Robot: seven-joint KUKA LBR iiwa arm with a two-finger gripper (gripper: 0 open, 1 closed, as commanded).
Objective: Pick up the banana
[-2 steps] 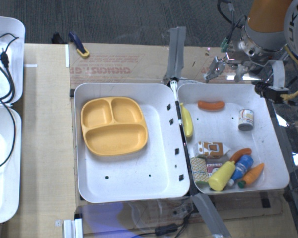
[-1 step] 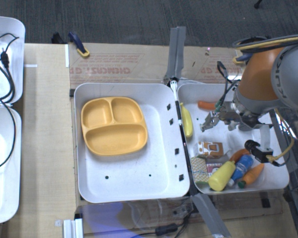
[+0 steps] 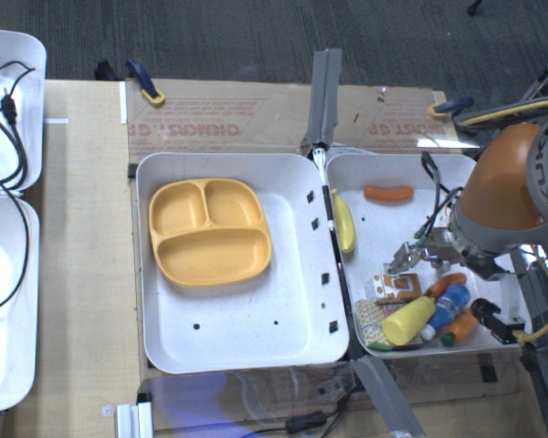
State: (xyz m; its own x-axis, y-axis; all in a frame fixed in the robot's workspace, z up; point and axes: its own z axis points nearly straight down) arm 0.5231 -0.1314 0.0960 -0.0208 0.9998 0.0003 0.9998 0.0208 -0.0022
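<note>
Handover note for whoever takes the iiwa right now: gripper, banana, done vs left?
Gripper: low in the right bin, in its middle, above the clutter at the near end; whether it is open or shut cannot be read. Nothing visible between its fingers.
Banana: lying along the left wall of the right bin, apart from the gripper, to its left.
Other items: sausage at the far end; yellow bottle, blue bottle and a snack packet at the near end. Yellow divided plate in the left bin.
Done: nothing; banana not picked.
Left: move to the banana, grasp, lift.
</note>
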